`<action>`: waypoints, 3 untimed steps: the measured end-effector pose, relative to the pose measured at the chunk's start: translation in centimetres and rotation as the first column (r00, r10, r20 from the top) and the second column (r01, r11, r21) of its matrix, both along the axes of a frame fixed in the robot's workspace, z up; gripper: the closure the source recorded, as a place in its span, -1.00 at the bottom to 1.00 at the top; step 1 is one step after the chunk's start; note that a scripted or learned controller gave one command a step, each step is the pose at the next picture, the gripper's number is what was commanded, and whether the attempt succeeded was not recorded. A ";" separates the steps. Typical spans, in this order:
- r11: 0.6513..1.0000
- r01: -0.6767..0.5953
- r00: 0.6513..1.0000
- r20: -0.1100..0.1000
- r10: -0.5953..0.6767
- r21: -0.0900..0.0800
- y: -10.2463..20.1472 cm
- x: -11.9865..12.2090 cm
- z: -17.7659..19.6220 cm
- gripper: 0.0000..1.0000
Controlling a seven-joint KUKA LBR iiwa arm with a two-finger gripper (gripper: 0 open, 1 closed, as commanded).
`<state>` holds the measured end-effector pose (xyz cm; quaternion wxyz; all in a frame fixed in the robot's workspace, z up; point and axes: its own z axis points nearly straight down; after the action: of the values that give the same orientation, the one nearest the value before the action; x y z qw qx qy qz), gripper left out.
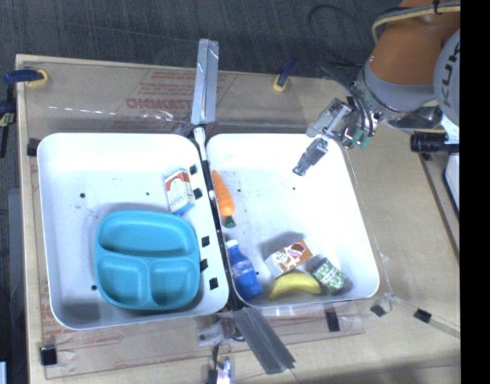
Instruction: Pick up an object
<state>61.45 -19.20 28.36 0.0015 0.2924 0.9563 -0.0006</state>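
- Gripper hangs over the right bin's far corner, fingers spread, nothing between them.
- Banana lies at the bin's near wall, well apart from the gripper.
- Step: approach; next, travel over and descend.

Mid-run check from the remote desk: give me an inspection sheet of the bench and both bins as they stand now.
Surface: bench bears two white bins side by side, left bin and right bin.
Job's things: right bin holds carrot, blue bottle, snack packet, banana, green packet; left bin holds blue tray and small carton.
Clutter: nothing seen.
Grippers: tool hangs above the right bin's far side, nothing between its fingers.
Cables: dark cable on the floor behind the bench.
Surroundings: blue clamps at the bench's left corner.
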 end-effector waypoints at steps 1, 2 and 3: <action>0.998 0.059 0.998 -0.004 -0.059 0.002 7.2 2.0 -9.8 -1.00; 0.994 0.112 0.994 -0.004 -0.112 0.002 5.6 -8.1 -19.2 -1.00; 0.960 0.279 0.960 -0.002 -0.279 0.001 2.6 -10.0 -9.0 -1.00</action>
<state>51.50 -16.65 19.40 0.0005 0.4244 0.9055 -0.0004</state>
